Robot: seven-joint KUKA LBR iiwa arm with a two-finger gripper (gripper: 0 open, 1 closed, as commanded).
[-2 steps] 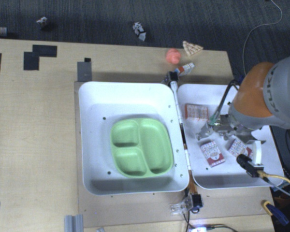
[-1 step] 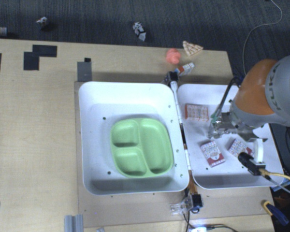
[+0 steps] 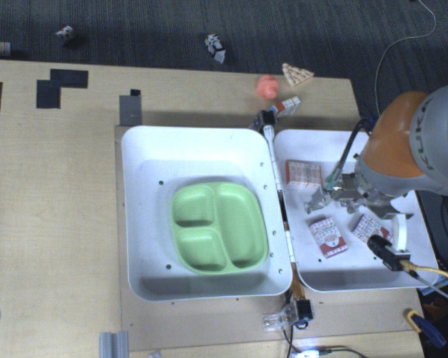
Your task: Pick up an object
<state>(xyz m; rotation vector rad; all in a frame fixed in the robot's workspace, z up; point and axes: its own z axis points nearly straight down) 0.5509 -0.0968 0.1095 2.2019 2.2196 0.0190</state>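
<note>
Reaching in from the right, the grey arm hangs over the right bin, with its gripper low above the bin floor; whether it is released or clenched cannot be told. Three small red-and-white packets lie nearby: one toward the far left, one near the middle, one just right. The left bin holds a green divided tray, with bare white floor around it.
</note>
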